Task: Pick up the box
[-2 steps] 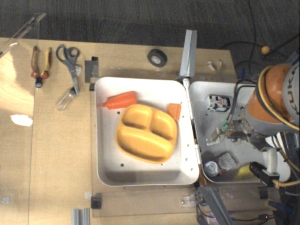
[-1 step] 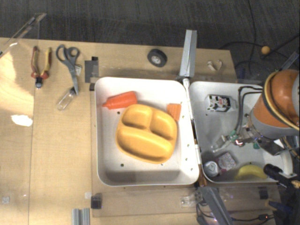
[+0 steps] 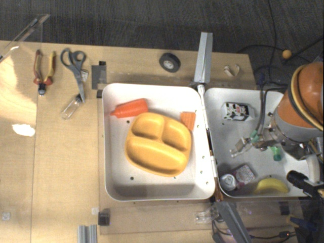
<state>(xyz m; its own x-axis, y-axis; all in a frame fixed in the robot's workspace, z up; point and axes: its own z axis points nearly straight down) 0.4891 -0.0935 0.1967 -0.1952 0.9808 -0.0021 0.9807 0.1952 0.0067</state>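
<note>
In the left bin point(image 3: 109, 151) a yellow divided tray point(image 3: 158, 143) lies upside down near the middle. An orange carrot point(image 3: 129, 108) lies just beyond its far-left edge, and a small orange piece point(image 3: 188, 119) sits at its far-right corner. In the right bin point(image 3: 217, 135), a banana point(image 3: 271, 186) rests near the front wall with a can point(image 3: 227, 182) to its left. On the worktop point(image 3: 55, 161), pliers point(image 3: 43, 71), scissors point(image 3: 76, 67) and a tape roll point(image 3: 170, 62) lie apart.
</note>
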